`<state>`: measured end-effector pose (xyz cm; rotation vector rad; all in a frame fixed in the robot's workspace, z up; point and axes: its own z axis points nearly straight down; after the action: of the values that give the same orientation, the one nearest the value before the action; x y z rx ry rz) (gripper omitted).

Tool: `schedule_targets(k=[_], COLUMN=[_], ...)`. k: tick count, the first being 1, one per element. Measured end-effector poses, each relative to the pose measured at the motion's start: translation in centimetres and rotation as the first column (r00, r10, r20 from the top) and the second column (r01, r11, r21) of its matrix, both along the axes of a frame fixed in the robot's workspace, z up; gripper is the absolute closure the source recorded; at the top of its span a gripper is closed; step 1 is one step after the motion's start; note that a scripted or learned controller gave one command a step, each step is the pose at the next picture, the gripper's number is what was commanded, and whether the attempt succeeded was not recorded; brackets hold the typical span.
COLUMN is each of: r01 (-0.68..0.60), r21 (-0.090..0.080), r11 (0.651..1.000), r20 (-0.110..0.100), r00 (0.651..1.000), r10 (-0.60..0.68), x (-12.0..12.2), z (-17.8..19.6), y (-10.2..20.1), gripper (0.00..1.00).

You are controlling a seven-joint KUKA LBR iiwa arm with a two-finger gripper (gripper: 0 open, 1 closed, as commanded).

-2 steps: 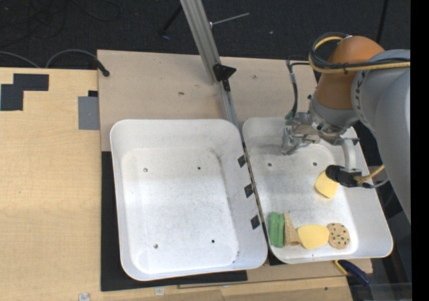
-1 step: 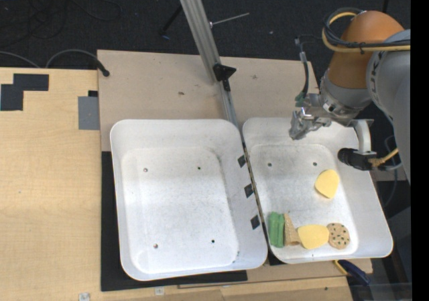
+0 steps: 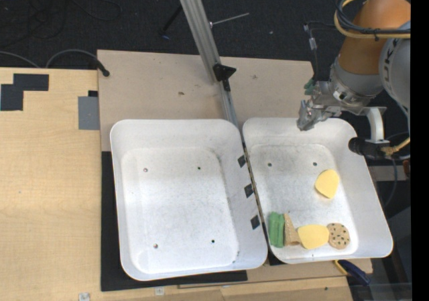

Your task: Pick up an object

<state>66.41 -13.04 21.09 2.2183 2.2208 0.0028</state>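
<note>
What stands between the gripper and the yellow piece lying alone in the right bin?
Nothing visible. The gripper is over the right bin's far rim, and only bare bin floor separates it from the lone yellow piece.

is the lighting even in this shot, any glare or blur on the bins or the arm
Camera view: light is even and soft, both white bins bright without harsh glare; the floor behind is dark; the gripper looks slightly soft, while the toy food stays fairly sharp.

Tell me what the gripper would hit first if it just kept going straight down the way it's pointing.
Probably the bare floor or back rim of the right bin; the gripper hangs over that far edge, away from the toy food. Depth is unclear.
</note>
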Motion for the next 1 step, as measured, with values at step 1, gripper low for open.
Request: schedule_targets(k=[1], r01=[-0.003], r21=[0.003], r11=[1.000], r20=[-0.006], r00=[1.000], r10=[0.003], x=[-1.76], z=[1.15], y=[4.21], gripper=[1.00])
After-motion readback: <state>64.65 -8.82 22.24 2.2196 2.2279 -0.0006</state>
